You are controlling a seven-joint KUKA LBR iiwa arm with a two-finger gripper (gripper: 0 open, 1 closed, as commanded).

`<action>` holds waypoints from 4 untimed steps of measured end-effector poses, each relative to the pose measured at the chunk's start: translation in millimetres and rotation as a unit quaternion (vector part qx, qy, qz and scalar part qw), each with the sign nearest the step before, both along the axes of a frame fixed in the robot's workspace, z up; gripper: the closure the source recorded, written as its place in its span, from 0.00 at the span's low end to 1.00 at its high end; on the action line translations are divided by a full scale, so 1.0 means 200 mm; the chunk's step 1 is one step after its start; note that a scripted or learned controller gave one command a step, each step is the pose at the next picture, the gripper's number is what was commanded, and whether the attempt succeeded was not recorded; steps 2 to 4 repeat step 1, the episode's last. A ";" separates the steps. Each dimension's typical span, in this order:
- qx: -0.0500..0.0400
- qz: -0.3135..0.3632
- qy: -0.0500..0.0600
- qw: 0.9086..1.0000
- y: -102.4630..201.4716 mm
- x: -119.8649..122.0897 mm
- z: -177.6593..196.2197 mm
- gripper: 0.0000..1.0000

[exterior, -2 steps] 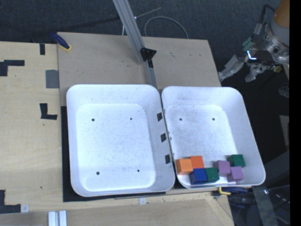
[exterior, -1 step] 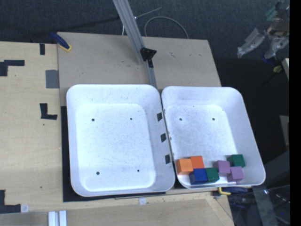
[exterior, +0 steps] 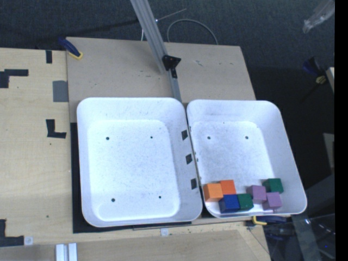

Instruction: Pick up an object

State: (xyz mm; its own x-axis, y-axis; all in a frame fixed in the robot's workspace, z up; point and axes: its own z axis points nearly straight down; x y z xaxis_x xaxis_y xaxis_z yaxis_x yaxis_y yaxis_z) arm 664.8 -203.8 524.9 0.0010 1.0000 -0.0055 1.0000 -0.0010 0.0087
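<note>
Small coloured blocks are clustered along the near edge of the right shallow white bin (exterior: 283, 140): an orange block (exterior: 213, 191), a blue block (exterior: 230, 203), two green blocks (exterior: 245, 201) and two purple blocks (exterior: 256, 192), several touching. The pincer's state cannot be told. A grasp could fail because the blocks are crowded against the bin wall, so neighbours may be knocked or a finger blocked.

Open floor across the right bin (exterior: 239, 110), blocks (exterior: 243, 196) seemingly tight against its near wall.
</note>
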 end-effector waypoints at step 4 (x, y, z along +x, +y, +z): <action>0.003 0.004 0.005 1.000 0.32 0.01 -0.09 0.00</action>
